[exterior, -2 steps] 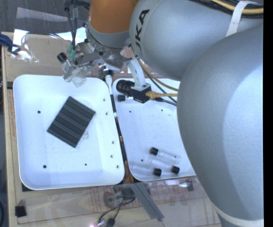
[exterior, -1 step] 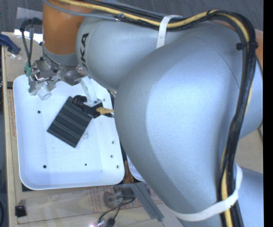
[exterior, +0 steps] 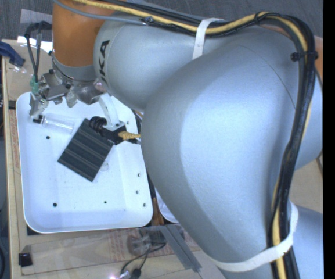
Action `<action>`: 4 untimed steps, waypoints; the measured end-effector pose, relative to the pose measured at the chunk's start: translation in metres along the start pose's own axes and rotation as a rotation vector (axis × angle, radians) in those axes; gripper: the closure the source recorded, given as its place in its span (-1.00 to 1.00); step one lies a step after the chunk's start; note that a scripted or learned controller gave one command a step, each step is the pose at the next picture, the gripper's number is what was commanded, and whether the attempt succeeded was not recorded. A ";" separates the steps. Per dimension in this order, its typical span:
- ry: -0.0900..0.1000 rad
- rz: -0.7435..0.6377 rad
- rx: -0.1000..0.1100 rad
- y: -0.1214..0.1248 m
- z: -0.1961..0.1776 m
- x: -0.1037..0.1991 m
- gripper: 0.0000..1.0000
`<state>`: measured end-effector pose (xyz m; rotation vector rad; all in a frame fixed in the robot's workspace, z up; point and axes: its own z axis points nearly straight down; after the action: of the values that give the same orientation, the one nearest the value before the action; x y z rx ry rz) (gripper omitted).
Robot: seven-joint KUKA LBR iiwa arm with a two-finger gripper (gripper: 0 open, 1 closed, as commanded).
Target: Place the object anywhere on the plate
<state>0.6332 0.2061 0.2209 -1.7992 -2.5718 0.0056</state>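
My gripper hangs low over the far left corner of the left white bin, just inside its rim. A small clear, tube-like thing lies on the bin floor right beside the gripper; whether the gripper touches it I cannot tell. A sliver of a pale rounded rim, possibly the plate, peeks out under the arm at the right bin's near left side. The bulky grey arm hides the rest of the right bin.
The left bin's floor shows a few small dark dots. Blue clamps and cables sit beyond the bench's far left edge. A metal bracket lies on the wooden bench in front of the bins.
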 end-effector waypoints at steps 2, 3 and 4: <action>0.001 -0.009 0.002 0.000 -0.010 0.003 -1.00; 0.001 -0.017 0.003 0.001 -0.019 0.004 1.00; 0.001 -0.018 0.003 0.001 -0.019 0.005 -1.00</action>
<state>0.6321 0.2110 0.2401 -1.7748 -2.5852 0.0083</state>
